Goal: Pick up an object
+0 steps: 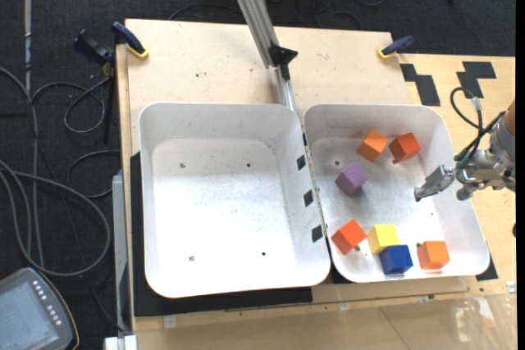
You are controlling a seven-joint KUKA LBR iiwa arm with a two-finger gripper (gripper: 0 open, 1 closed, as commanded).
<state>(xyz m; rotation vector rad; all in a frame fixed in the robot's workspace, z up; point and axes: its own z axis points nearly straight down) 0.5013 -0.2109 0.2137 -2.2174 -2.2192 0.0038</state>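
Note:
The right bin (pixel 328 127) holds several small cubes. An orange cube (pixel 372 146) and a red-orange cube (pixel 404 147) sit near its far side, with a purple cube (pixel 353 178) just in front of them. Along the near side lie a red-orange cube (pixel 349 235), a yellow cube (pixel 382 238), a blue cube (pixel 396 259) and an orange cube (pixel 433 255). My gripper (pixel 449 187) hangs over the right part of this bin, open, with nothing between its fingers. It is right of the purple cube and above the near orange cube.
The left bin (pixel 221 201) stands beside the right one, sharing a middle wall. A slanted metal pole (pixel 250 0) rises from behind the bins. Clamps sit at the bench's far corners, and cables lie on the floor at the left.

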